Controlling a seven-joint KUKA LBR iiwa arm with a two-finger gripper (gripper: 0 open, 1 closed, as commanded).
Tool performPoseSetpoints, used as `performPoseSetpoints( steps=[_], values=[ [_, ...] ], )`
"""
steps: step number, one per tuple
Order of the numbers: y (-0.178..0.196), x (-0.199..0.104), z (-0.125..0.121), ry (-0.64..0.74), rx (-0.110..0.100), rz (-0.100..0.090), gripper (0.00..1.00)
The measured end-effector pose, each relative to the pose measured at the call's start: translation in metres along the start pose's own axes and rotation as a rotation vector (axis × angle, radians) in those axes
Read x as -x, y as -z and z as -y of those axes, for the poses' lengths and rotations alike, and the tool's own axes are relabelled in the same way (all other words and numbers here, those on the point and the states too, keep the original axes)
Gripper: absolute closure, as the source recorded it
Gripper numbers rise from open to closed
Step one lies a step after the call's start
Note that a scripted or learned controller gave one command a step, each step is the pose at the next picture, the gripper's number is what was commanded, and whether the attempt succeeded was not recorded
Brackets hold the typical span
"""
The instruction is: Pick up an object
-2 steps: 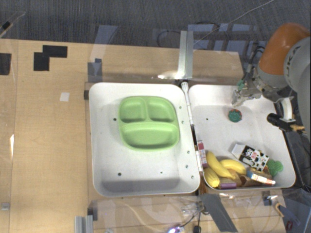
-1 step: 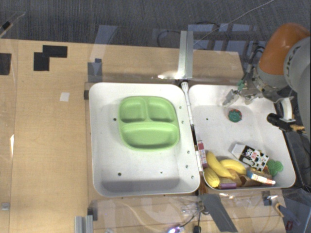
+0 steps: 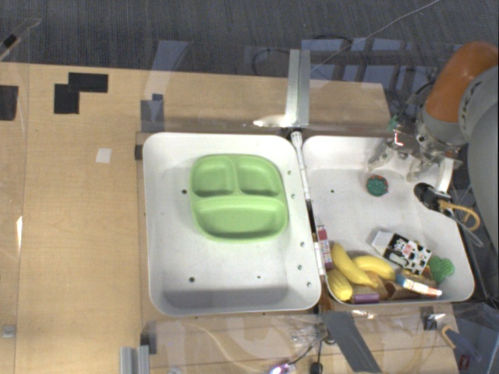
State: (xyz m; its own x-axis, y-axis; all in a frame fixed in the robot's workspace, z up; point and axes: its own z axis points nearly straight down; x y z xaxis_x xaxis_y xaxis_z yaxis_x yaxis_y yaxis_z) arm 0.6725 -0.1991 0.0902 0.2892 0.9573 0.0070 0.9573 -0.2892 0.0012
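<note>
Arm over the far right corner of the right bin, small dark green object lying just left of and below the gripper

The gripper (image 3: 411, 160) hangs above the upper right part of the right bin (image 3: 343, 158); whether it is open or closed cannot be told. The small round object (image 3: 377, 185), dark teal-green with a rough, knobbly look, rests on the white floor near it, apart from the gripper. Toward the near edge lie bananas (image 3: 355, 269), a black-and-white patterned box (image 3: 405, 250), a green ball (image 3: 441, 269) and a marker (image 3: 417, 284). The left bin (image 3: 168, 216) holds a green divided plate (image 3: 237, 195)
</note>
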Motion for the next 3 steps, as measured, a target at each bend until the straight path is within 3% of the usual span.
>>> performPoseSetpoints(
  steps=[1, 2, 3],
  values=[
    [-0.004, -0.020, 0.008, 0.098, 0.005, 0.007, 0.00],
    [0.004, -0.022, 0.009, -0.103, 0.002, 0.006, 0.00],
    [-0.002, -0.031, 0.043, 0.221, 0.007, 0.005, 0.00]
  ],
)
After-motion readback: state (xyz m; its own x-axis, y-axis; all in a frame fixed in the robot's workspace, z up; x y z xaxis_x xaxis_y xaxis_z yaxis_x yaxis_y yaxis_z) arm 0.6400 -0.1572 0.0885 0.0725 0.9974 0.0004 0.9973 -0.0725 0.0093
